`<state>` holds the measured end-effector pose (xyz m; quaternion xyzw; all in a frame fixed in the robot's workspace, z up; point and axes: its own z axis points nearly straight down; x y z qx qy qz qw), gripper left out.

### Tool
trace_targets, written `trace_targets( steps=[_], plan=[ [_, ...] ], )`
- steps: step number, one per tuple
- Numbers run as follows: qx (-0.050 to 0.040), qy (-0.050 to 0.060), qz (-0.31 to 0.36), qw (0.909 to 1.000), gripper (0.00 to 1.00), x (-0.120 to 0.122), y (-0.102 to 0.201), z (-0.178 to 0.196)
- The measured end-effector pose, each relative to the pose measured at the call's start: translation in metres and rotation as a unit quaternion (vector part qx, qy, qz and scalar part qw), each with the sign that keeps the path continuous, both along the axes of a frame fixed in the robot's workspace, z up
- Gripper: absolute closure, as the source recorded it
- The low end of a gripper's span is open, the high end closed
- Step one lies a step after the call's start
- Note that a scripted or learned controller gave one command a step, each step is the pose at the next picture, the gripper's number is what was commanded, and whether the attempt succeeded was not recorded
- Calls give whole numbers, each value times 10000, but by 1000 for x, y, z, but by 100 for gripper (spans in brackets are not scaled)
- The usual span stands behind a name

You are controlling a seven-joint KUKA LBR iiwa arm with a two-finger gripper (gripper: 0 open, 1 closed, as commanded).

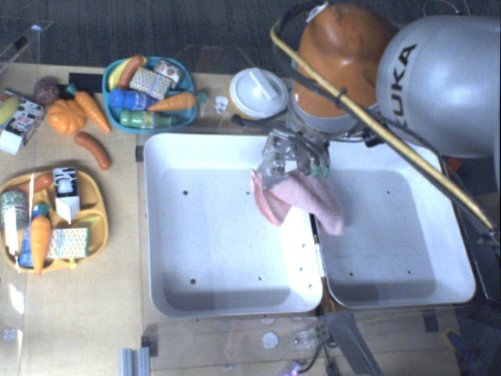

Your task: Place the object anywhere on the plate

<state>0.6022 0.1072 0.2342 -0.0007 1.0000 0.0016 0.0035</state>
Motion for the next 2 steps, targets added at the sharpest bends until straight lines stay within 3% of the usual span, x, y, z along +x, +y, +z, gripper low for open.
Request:
trace_targets(
  steps=[1,2],
  plan=[
    [-2,13,2,10000,100,-28,42,-6],
    [-1,12,2,10000,0,-28,42,-5]
  ],
)
